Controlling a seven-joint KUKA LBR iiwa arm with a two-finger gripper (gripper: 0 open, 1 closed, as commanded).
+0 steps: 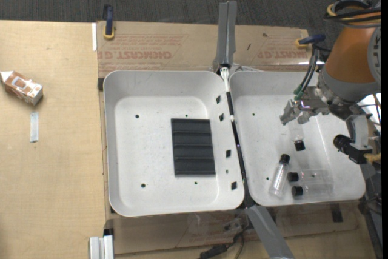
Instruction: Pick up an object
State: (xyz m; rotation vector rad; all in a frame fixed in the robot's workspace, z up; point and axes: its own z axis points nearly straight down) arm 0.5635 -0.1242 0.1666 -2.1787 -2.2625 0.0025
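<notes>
Open floor around black ribbed block [193, 147] — right bin [254, 130] seemingly more cluttered.

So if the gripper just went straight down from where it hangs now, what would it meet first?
Probably the bare floor of the right bin. The gripper hangs over its upper part, and the small black piece and the clear tube lie nearer the camera. Depth is hard to judge from this slanted view.

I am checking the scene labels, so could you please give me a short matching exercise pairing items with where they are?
Things:
1. black ridged block
2. clear tube with black cap
3. small printed box
4. blue-handled clamp

Places:
A. on the wooden board left of the bins
B. in the left bin
C. on the cardboard's far edge
D. in the right bin

Pairs: 1-B, 2-D, 3-A, 4-C
</notes>
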